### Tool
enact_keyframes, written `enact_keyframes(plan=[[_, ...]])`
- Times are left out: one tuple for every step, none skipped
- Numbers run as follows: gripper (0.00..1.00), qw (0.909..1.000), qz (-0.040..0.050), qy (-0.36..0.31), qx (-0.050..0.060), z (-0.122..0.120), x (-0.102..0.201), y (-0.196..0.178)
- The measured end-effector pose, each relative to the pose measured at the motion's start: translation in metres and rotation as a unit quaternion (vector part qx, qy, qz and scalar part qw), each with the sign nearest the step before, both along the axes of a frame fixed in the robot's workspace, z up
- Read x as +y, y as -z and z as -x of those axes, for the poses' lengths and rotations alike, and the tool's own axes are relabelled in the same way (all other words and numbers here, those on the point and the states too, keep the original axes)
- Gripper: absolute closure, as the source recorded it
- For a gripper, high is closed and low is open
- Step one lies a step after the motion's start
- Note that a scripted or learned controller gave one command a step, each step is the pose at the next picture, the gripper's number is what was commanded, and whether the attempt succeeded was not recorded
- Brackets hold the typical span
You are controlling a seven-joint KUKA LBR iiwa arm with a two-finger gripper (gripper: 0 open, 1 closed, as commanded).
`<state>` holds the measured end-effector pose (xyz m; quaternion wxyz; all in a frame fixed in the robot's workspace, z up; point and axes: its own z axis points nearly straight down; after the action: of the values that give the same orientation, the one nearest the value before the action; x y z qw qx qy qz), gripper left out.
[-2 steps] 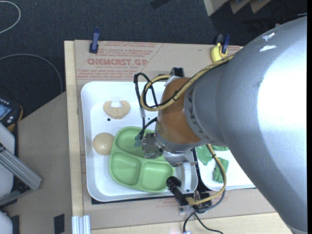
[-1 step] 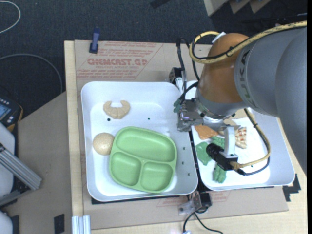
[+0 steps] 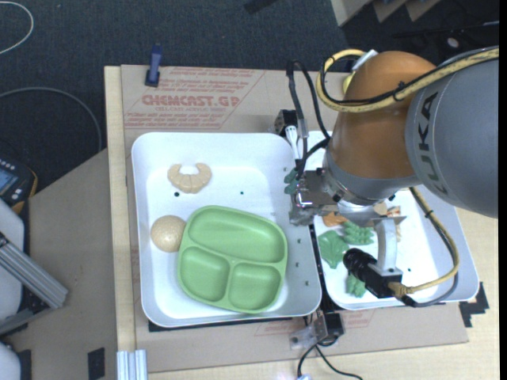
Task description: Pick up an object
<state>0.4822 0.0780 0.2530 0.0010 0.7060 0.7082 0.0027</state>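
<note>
Camera view: green toy [image 3: 339,248] beneath end effector [image 3: 348,226].

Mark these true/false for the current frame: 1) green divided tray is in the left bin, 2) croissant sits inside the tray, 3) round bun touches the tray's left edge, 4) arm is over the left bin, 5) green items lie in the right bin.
1) True. The green divided tray lies in the left bin.
2) False. The croissant lies on the bin floor above the tray, apart from it.
3) True. The round bun sits against the tray's left edge.
4) False. The arm hangs over the right bin, near the divide between the bins.
5) True. Green items lie in the right bin, partly hidden under the arm.
</note>
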Motion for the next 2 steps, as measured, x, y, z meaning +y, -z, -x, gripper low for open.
enact_keyframes(plan=[[1.0,1.0,0.0011,0.001,0.001,-0.0012,-0.0009,-0.0066],[1.0,1.0,0.0013,0.001,0.0,-0.0017,-0.0006,-0.0166]])
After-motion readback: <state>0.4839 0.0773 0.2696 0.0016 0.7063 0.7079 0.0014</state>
